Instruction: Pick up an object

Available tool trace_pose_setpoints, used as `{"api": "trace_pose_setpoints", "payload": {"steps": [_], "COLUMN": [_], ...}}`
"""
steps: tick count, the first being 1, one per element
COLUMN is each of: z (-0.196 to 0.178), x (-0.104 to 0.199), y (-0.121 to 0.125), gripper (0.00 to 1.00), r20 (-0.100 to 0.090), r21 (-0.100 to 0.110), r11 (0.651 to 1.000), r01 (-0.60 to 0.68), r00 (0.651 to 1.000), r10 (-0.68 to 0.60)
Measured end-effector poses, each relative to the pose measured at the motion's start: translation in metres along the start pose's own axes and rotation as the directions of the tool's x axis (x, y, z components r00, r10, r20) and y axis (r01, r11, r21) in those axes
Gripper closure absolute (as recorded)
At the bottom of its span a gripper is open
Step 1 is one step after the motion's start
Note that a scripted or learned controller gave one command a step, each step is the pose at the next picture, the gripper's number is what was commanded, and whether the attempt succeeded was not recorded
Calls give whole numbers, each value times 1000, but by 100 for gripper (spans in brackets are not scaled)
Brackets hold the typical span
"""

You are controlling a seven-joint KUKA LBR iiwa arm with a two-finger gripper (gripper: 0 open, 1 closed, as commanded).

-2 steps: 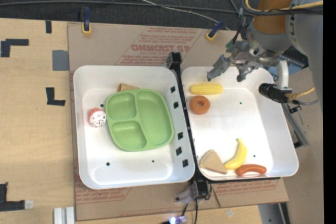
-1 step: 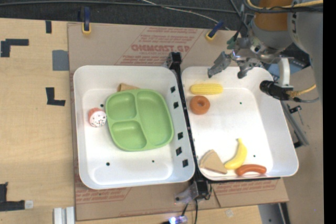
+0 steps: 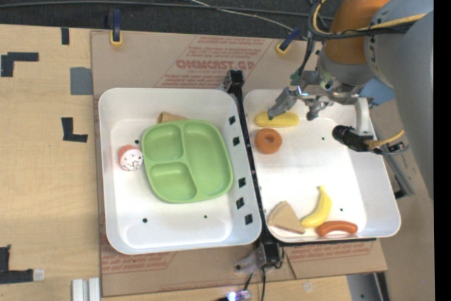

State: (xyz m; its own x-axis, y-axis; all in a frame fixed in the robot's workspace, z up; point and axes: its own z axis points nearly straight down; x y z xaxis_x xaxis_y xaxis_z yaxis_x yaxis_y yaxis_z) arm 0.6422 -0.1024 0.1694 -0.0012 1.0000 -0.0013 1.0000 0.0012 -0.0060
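Yellow corn cob lies just below the spread, empty gripper, with an orange doughnut close beneath it.

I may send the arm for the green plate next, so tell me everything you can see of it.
The green plate is a pale green, rounded-rectangular tray, plastic by its look, divided by raised ridges into three compartments: one large and two smaller. It lies flat, open side up and turned at a slant, in the left white bin. A tan object shows at its far edge, partly under it. A small speckled ball sits beside its left edge.
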Motion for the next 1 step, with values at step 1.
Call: {"api": "trace_pose_setpoints", "payload": {"steps": [1], "z": [45], "x": [1], "y": [-5], "gripper": [0], "r20": [0], "r21": [0], "r11": [1000], "r01": [0], "r00": [1000], "r10": [0]}}
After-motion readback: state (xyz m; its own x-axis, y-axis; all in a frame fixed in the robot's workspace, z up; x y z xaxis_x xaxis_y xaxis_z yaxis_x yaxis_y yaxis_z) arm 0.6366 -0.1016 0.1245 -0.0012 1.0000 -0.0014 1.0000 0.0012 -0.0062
